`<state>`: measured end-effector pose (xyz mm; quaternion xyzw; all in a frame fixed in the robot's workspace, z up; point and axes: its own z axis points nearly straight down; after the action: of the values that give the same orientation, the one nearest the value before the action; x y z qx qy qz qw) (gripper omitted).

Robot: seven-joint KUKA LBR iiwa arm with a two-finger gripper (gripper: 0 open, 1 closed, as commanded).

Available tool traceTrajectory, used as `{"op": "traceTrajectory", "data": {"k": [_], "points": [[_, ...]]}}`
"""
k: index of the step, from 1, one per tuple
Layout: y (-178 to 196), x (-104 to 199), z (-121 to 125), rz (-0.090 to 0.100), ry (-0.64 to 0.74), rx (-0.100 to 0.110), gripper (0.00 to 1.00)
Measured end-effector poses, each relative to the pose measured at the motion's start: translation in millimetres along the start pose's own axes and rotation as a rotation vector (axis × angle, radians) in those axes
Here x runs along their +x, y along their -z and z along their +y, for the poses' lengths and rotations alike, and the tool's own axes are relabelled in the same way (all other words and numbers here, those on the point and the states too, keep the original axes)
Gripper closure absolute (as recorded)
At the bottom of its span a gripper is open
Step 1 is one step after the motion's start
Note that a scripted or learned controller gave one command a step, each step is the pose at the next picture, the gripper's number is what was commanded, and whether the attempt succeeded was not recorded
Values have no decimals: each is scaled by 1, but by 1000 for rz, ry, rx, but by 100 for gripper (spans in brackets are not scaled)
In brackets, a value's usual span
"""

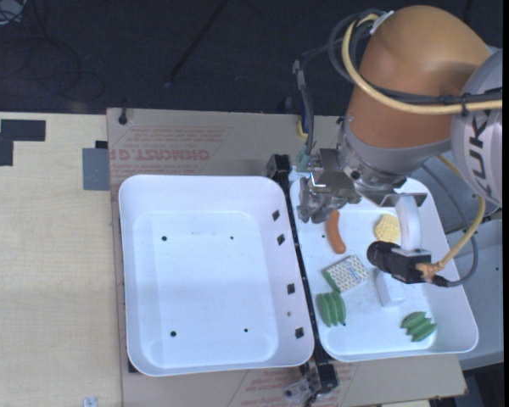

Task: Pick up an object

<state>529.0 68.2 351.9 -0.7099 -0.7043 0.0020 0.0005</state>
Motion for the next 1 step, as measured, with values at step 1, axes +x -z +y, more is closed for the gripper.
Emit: {"op": "traceTrajectory", "data": {"k": [1], "points": [[88,27,38,3,11,-11,100]]}}
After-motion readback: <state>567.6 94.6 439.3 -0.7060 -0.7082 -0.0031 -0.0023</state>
